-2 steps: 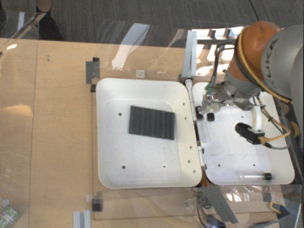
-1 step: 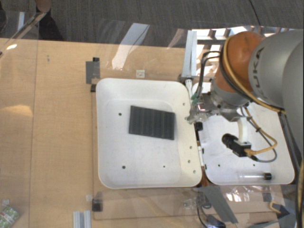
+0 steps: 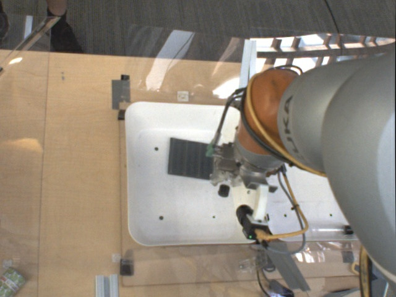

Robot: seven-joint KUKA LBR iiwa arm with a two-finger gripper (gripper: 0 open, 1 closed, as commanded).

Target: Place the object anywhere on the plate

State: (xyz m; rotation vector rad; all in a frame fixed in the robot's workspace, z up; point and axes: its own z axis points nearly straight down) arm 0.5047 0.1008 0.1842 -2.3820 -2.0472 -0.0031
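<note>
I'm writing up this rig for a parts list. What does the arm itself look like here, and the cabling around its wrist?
The arm is bulky, rounded and smooth grey, with an orange band above the wrist and part of dark lettering beside that band. Below sits a grey metal wrist block. A thin dark cable curves down one side; a yellowish cable loops below near a black-tipped white fitting.

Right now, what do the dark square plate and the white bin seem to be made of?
The plate looks like dark grey plastic or rubber, matte, with faint ribbing; which one is unclear. The bin looks like moulded white plastic, smooth, with rounded corners and a soft sheen.
</note>
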